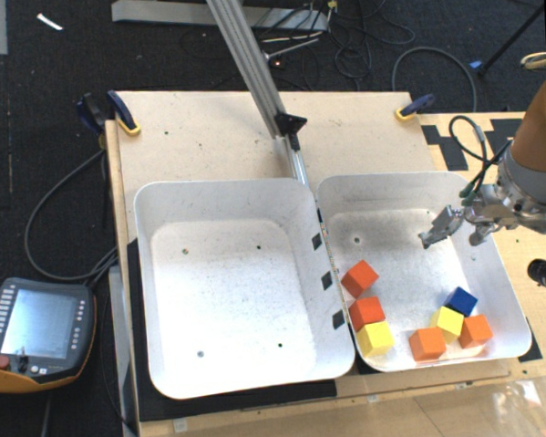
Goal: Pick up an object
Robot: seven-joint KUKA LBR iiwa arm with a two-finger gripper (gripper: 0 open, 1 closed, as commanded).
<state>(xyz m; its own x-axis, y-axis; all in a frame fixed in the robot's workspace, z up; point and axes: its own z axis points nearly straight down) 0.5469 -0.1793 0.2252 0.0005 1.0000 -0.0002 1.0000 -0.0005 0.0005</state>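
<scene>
Jaws: spread apart and holding nothing, the gripper [453, 226] hangs over the right bin's upper right part, fingers pointing left and down.
Nearest target: blue cube [461, 300], below the jaws, toward the bin's front edge, touching a yellow cube [450, 321].
Cluster: two orange cubes [428, 343] [475, 330] flank that yellow one, so fingers closing there risk nudging neighbours.
Easier pick, I judge: tilted orange cube [359, 278], down and left of the jaws, with free space around most of it.
Beyond it: another orange cube [366, 311] and yellow cube [375, 336] sit against the right bin [381, 194] wall.
Advice: centre over one cube, align fingers with its flat faces, descend straight.
</scene>
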